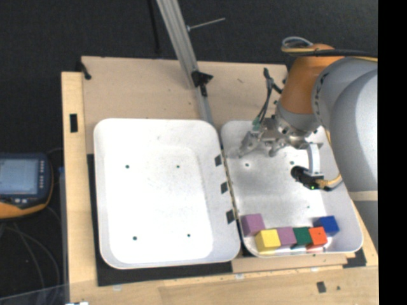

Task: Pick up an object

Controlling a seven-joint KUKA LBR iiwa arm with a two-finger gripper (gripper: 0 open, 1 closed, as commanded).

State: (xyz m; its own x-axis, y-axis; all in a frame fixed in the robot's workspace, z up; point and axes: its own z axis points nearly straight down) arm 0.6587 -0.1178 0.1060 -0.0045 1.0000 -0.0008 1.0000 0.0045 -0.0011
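Camera view first, and I'm sweeping from the left: a handheld pendant [22, 182] with a lit screen lies off the bench edge on the dark floor. Next I see the left bin [156, 192], white with a few dark specks. A slanted metal rail [181, 46] comes down from the top toward the gap between the bins. Now the right bin [280, 189]: along its near edge sits a tight cluster of blocks, with a purple block [253, 223] leftmost, a yellow block [268, 239] just beside it, another purple block [287, 236], a green block [301, 235], an orange block [317, 237] and a blue block [327, 224] at the right end. The gripper [262, 143] hangs over that bin's far end, well apart from the blocks, and nothing is visibly in it; how wide it stands I cannot tell from this angle. Rightmost, the grey arm [346, 116] with its orange band [302, 88] fills the edge.
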